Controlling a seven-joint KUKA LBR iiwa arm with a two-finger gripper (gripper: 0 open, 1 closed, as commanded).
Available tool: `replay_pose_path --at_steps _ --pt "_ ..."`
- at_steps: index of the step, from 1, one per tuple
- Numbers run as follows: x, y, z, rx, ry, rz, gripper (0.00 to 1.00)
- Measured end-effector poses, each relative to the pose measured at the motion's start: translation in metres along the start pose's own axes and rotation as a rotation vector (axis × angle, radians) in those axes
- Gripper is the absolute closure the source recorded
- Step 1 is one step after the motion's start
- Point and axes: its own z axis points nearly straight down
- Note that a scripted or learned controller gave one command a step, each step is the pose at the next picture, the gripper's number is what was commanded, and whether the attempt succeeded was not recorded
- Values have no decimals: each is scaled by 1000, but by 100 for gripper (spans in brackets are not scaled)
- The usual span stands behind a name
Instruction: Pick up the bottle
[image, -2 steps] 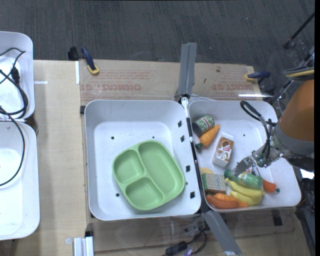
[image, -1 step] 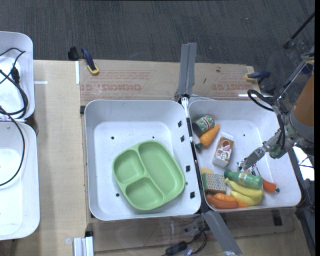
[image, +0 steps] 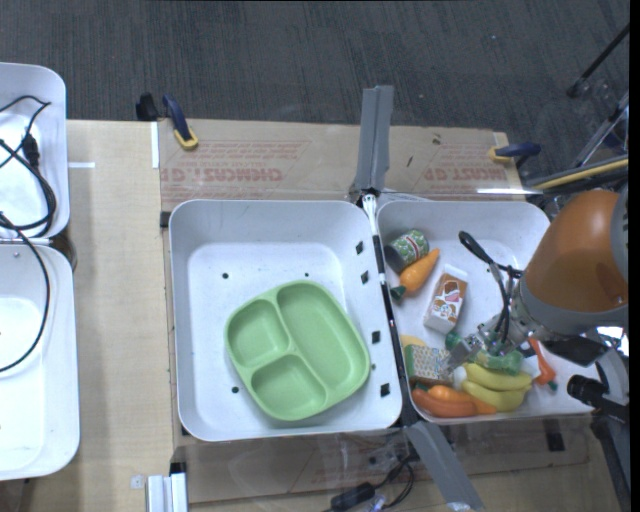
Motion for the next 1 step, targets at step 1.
replay_pose_path --at_steps 1 --pt "0 0 -8 1 1 3 100"
